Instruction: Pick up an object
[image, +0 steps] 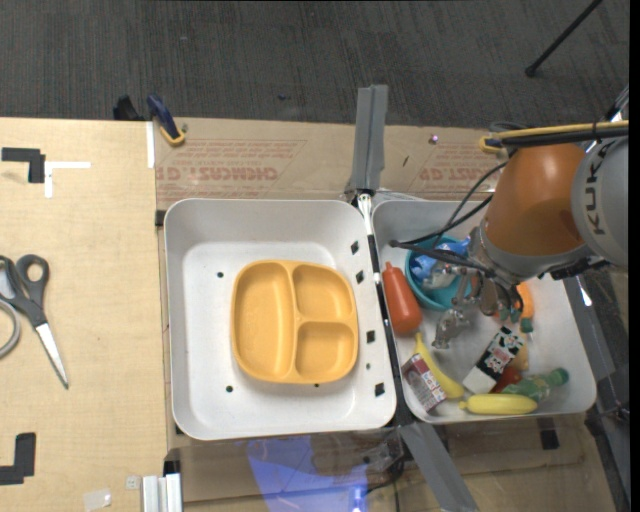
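My gripper (455, 322) hangs low in the right bin (578, 330), beneath the orange wrist band. It is over the bin's middle, just below a blue bowl (432, 278) and right of a red-orange carrot-shaped toy (402, 300). Just right of it lies a black-and-white cow-print box (500, 354). Nearer the front edge are a yellow banana (500, 404), a second yellow piece (438, 372), a dark snack packet (422, 386) and a green bottle (545, 383). I see nothing lifted by the gripper. The arm hides the bin's far right part.
The left bin (190, 300) holds a yellow divided plate (295, 322). Scissors (35, 310) lie on the wooden bench at far left. A grey post (368, 140) stands behind the wall between the bins. Cables run by the wrist.
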